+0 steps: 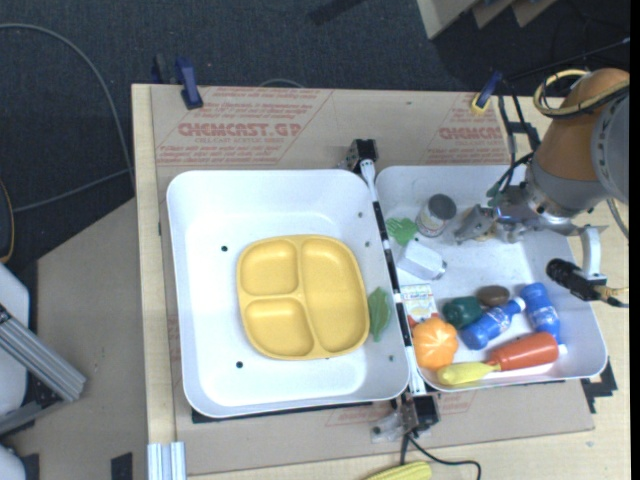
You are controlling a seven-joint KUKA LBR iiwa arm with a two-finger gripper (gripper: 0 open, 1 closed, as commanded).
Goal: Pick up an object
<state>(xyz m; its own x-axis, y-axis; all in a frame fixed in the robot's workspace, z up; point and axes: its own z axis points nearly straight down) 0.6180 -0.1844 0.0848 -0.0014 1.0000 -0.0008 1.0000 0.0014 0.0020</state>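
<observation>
My gripper hangs over the upper middle of the right bin, just right of a small grey-lidded jar. Nothing shows in its grasp. Below it lie a white block, a brown lump, a dark green object and two blue bottles. An orange, a yellow banana and a red-orange carrot-like piece crowd the bin's front edge.
The left bin holds a yellow divided plate, with a green leaf piece at its right. A light green bit and a small card sit by the wall between the bins. Grey arm at right.
</observation>
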